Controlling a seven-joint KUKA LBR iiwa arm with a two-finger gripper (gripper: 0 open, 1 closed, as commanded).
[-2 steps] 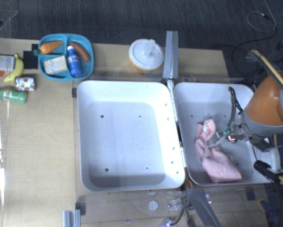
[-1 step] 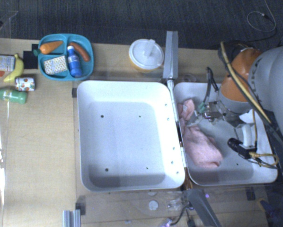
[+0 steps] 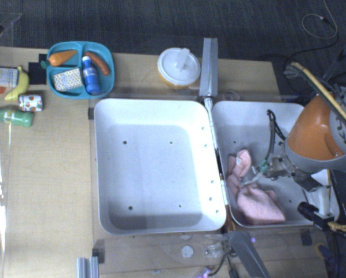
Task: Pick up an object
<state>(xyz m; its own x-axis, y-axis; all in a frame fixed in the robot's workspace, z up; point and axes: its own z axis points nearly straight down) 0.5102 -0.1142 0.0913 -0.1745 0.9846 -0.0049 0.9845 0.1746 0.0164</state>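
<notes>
My gripper [image 3: 255, 177] is low in the right bin [image 3: 242, 116], tips right at the pink cloth [image 3: 253, 197], which lies crumpled by the bin's left wall. Can't tell jaw state, too small & blurry. Left bin [image 3: 153, 158] sits alongside.

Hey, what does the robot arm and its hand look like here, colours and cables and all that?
The arm is grey, with a broad orange band above the wrist, rounded like a cone. Dark cables loop from the wrist. The hand is small, of light grey metal with a greenish spot near its tip. More dark cables and a yellowish hose run behind the arm.
</notes>
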